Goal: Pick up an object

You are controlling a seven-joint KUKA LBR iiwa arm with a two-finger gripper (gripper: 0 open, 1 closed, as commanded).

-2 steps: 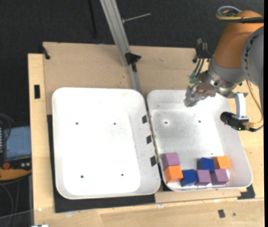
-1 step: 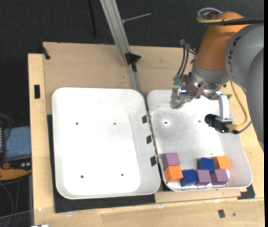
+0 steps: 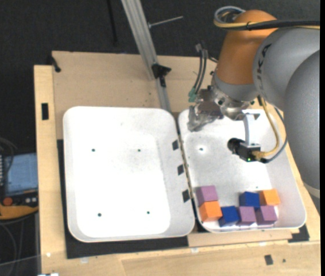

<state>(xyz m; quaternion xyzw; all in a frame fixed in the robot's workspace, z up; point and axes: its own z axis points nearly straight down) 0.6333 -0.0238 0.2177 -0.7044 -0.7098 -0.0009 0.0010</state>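
Observation:
Several small blocks lie along the near edge of the right bin (image 3: 283, 177): a purple block (image 3: 207, 194) above an orange block (image 3: 211, 210), a blue block (image 3: 229, 215), another purple block (image 3: 247, 214), a blue block (image 3: 250, 199), an orange block (image 3: 270, 197) and a purple block (image 3: 267, 214). My gripper (image 3: 197, 121) hangs over the far left corner of the right bin, well away from the blocks. Nothing shows between its fingers.
The left bin (image 3: 122, 171) lies beside the right one, parted from it by a ridge with black clips (image 3: 181, 168). A slanted metal rail (image 3: 142, 36) rises behind the bins. A blue device and cables (image 3: 13, 180) sit off the bench at left.

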